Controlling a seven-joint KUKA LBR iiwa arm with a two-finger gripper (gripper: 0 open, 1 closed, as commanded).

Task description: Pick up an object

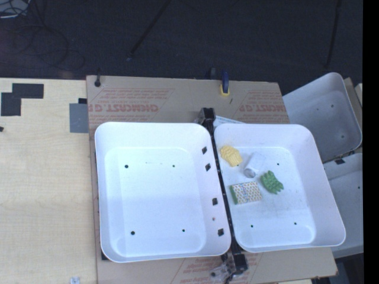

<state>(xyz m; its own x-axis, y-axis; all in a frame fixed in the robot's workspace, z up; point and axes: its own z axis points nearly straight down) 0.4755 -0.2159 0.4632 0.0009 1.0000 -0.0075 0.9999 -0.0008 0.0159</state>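
Patterned packet (245, 192) mid right bin (320, 218) | 3 neighbours close

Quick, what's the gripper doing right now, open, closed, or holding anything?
Gripper: cannot be told from this view. The yellow object, white cylinder, green object and patterned packet all lie in the right bin.

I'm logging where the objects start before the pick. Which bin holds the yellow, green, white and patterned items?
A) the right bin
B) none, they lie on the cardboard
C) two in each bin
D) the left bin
A: the yellow object, white cylinder, green object and patterned packet all lie inside the right bin.
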